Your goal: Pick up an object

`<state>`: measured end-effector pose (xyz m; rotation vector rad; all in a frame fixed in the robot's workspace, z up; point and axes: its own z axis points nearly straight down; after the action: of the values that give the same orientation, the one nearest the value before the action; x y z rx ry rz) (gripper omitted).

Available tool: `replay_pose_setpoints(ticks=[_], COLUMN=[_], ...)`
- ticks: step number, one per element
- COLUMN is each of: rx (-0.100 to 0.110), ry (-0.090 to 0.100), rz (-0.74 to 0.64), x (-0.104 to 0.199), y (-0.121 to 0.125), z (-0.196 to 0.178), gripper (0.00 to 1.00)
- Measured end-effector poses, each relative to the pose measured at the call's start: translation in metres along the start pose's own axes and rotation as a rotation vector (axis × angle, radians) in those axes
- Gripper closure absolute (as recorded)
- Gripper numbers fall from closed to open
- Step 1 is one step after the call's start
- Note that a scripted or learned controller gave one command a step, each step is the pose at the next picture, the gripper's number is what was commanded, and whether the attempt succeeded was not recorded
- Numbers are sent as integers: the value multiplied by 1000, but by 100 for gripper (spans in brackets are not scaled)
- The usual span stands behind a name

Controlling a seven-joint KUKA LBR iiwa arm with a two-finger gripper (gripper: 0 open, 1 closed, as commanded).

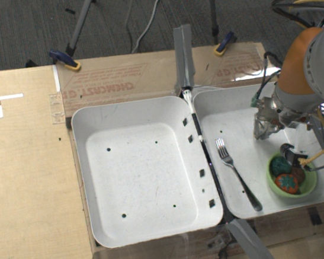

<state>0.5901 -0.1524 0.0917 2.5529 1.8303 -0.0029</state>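
Fork [238,175], silver at the head and dark grey along the handle, is laid flat on the floor of the right bin [232,116], the white bin on the view's right. Its tines are pointed toward the far wall and its handle is slanted toward the near right, ending close to the near rim.

A green bowl [291,193] is set upright in the same bin, near its near right corner and apart from the fork. Two things are held in the bowl: a teal-green item [280,165] at the far side and a red-orange item [288,183] at the near side, the two touching. What they are cannot be made out.

The gripper [262,129] is seen over the right bin, beyond the bowl and to the right of the fork's tines, at the end of the grey arm with its orange band. Whether it is open or closed cannot be told, and nothing is seen to be held by it.

The left bin [139,177] is placed just beside the right one, their rims joined by small black clips [198,138]. Four small dark dots are marked on its white floor. Both bins are borne on a sheet of brown cardboard [108,85] with red printing.
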Motion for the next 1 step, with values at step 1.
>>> replay_pose_setpoints(ticks=[1], rx=[0], ry=[0], rz=[0], x=[0], y=[0], z=[0], gripper=[0])
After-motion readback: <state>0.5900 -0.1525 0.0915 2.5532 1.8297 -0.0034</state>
